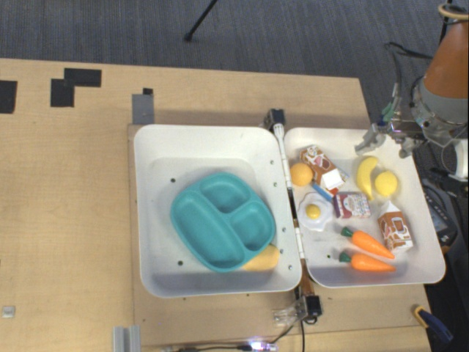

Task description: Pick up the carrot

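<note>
Two orange carrots with green tops lie in the right bin (pixel 432 266) near its front edge. One carrot (pixel 368 243) lies just behind the other carrot (pixel 371 263), both pointing right. My gripper (pixel 385 144) hangs open over the bin's far right corner, well behind the carrots and just above the banana (pixel 366 173). There is nothing between its fingers. The orange-banded wrist (pixel 447 68) rises to the upper right.
The right bin also holds a lemon (pixel 387 184), an orange (pixel 300 174), a fried egg (pixel 314 212), a white cube (pixel 333 180) and several small cartons (pixel 396 230). In the left bin (pixel 146 196) lies a teal divided plate (pixel 223 221) with a yellow item (pixel 264 259) at its edge.
</note>
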`<state>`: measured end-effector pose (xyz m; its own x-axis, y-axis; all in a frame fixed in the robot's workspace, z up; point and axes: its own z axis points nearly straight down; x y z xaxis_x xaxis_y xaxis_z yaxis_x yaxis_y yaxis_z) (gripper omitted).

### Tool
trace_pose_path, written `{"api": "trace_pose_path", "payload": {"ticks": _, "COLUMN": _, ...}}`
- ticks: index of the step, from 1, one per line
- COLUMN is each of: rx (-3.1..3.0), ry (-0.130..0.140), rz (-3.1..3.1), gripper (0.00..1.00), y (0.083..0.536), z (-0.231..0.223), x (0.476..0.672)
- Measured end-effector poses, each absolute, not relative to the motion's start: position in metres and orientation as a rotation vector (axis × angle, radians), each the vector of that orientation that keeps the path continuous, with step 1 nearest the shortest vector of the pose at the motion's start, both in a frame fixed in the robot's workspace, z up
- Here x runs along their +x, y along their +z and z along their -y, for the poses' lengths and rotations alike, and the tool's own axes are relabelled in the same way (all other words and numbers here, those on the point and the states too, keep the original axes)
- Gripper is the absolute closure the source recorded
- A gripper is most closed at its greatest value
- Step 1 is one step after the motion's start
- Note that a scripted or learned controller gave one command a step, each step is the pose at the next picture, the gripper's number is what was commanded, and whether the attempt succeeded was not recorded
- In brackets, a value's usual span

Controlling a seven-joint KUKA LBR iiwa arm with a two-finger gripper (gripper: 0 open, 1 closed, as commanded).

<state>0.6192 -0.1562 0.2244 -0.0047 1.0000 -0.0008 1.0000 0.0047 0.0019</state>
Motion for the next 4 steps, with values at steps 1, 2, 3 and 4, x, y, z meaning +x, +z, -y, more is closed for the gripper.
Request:
{"api": "trace_pose_path", "payload": {"ticks": 1, "rx": 1.73, "ry": 0.002, "rz": -2.619, "gripper": 0.0, "y": 0.182, "z": 0.135, "x": 0.561}}
{"api": "trace_pose_path", "payload": {"ticks": 2, "rx": 1.729, "ry": 0.002, "rz": -2.621, "gripper": 0.0, "y": 0.089, "z": 0.14, "x": 0.487}}
{"api": "trace_pose_path", "payload": {"ticks": 3, "rx": 1.633, "ry": 0.003, "rz": -2.673, "gripper": 0.0, "y": 0.087, "z": 0.111, "x": 0.489}}
{"api": "trace_pose_path", "payload": {"ticks": 4, "rx": 1.281, "ry": 0.005, "rz": -2.858, "gripper": 0.0, "y": 0.087, "z": 0.113, "x": 0.49}}
